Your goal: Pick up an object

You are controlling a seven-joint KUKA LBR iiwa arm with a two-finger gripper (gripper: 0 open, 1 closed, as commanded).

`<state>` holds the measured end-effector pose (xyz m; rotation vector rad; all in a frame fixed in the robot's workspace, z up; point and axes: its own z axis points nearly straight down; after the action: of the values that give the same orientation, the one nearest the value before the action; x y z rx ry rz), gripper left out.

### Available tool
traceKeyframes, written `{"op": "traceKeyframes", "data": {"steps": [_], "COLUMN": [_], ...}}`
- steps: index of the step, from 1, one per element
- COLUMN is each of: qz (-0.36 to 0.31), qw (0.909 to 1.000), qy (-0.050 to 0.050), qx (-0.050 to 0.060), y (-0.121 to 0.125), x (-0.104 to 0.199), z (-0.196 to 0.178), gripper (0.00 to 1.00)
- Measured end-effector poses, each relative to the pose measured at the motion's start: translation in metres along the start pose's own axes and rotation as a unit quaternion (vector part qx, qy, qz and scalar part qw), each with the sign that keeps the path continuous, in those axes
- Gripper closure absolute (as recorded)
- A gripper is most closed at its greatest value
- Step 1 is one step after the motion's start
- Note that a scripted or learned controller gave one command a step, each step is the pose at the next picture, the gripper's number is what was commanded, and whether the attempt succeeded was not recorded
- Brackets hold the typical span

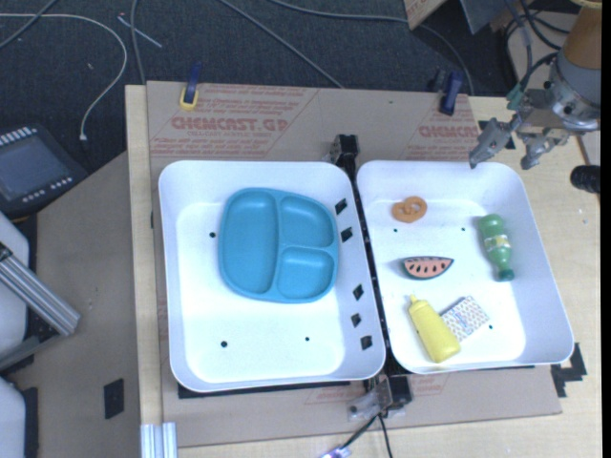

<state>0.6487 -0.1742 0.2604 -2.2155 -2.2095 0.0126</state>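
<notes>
The right bin [535, 219] holds a small orange pretzel-like ring [410, 209], a watermelon slice [426, 267], a green bottle [495, 245], a yellow mustard bottle [432, 329] and a checkered packet [465, 318]. My gripper [507, 144] hangs above the bin's far right corner, up and to the right of the green bottle. Its fingers [486, 145] are spread open with nothing between them.
The left bin [191, 332] carries a blue divided plate [279, 244]. Black clips run along the seam between the bins. Clamps sit at the bench's far edge, with cables beyond. A cardboard box stands at the top right near the arm.
</notes>
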Motion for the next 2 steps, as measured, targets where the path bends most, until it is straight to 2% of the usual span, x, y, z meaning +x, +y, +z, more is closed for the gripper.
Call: {"op": "traceKeyframes", "data": {"steps": [1, 2], "qz": [-0.002, -0.001], "qw": [1.0000, 1.0000], "qy": [-0.001, -0.001], "qx": [-0.007, -0.004], "y": [0.002, -0.002], "x": [0.001, 0.007], "z": [-0.009, 0.052], "gripper": [0.00, 0.00]}}
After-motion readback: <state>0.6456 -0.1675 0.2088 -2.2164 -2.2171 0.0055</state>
